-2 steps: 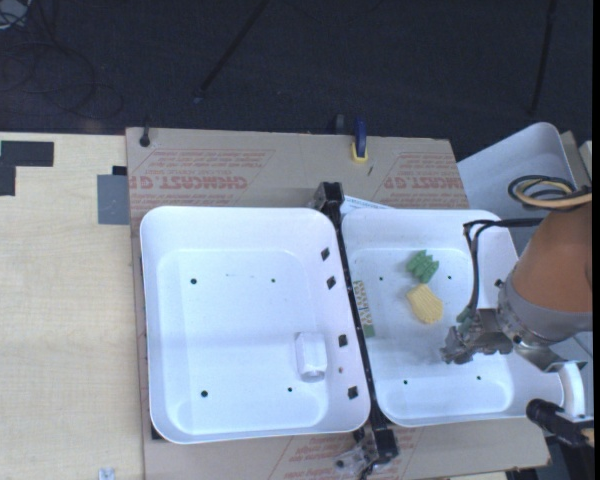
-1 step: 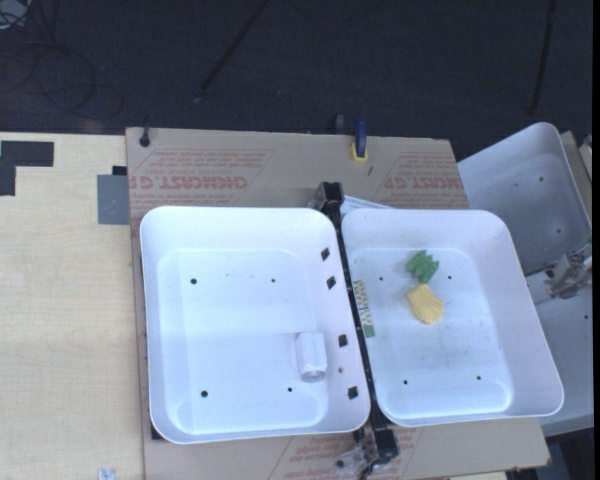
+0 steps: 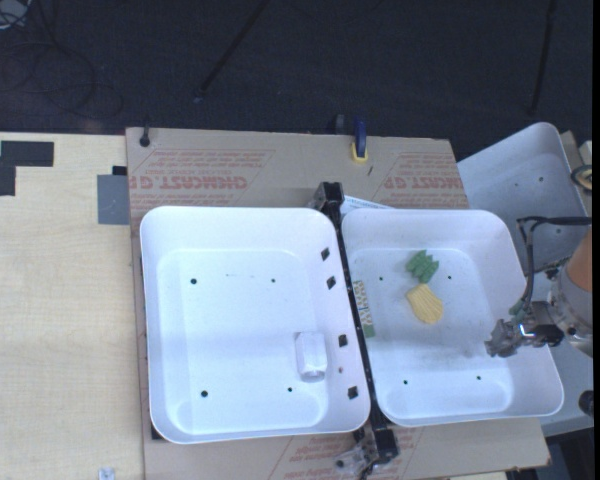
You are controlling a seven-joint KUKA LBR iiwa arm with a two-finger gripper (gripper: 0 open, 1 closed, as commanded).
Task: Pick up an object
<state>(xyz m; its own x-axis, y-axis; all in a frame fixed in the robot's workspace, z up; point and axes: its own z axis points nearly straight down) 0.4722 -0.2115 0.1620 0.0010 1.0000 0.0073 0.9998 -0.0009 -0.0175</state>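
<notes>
In the right bin [image 3: 480,398] lie a green toy [image 3: 421,264] and, just below it, a yellow toy [image 3: 425,304], both near the bin's middle. A white object [image 3: 311,354] rests in the left bin [image 3: 180,408], towards its lower right. My gripper [image 3: 504,342] hangs at the right bin's right edge, to the right of and slightly below the yellow toy, well apart from it. I see nothing held in it.
The two bins sit side by side on a cardboard sheet [image 3: 230,173], joined by a black clamp strip [image 3: 342,308]. A blue-and-yellow clamp [image 3: 360,140] stands at the sheet's far edge. A wooden bench surface [image 3: 50,318] stretches left. A white panel [image 3: 525,173] lies at the right.
</notes>
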